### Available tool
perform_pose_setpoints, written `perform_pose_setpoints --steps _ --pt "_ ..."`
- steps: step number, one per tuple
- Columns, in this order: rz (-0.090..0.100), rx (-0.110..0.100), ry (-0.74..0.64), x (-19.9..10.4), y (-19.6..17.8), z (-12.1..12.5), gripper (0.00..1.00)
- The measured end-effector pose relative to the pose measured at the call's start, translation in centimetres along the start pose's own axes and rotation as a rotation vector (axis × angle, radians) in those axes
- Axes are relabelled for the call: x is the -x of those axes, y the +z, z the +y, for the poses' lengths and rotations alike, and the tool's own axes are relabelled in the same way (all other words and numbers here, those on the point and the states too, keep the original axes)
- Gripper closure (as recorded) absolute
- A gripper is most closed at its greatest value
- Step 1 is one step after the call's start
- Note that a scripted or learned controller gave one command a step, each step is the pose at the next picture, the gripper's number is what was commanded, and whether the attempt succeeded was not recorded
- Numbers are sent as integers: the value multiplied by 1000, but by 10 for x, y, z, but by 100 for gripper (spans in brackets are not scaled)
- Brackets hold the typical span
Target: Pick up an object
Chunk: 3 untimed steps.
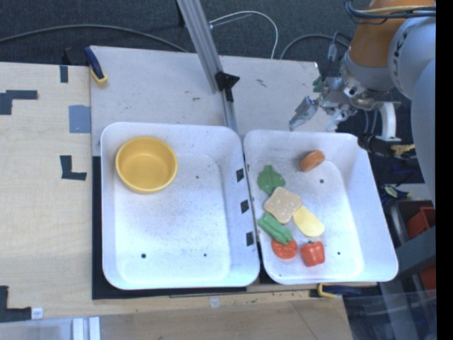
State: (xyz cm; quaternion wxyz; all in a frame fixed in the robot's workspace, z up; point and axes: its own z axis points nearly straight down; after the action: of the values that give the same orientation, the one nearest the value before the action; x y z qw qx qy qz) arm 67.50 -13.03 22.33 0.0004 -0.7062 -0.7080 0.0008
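Note:
The right bin (368, 190) holds several toy foods: an orange-brown roll (311, 161) near its back, a green leaf (270, 178), a tan toast slice (282, 204), a yellow piece (308, 222), a green pod (274, 227), a red tomato (284, 249) and a red pepper (313, 253). My gripper (317, 117) hangs over the back rim of this bin, behind and above the roll. It is open, with nothing between its fingers.
A yellow bowl (146, 163) sits in the back left corner of the left bin (177, 246). A slanted metal pole (205, 41) stands behind the bins, ending at the divider. Cables lie on the bench behind the right bin.

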Motion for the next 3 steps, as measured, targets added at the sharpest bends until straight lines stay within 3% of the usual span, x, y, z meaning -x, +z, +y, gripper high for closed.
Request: perform_pose_setpoints --steps 1,3 --pt "0 0 0 0 0 0 0" --pt "0 -4 0 -6 105 -4 0"
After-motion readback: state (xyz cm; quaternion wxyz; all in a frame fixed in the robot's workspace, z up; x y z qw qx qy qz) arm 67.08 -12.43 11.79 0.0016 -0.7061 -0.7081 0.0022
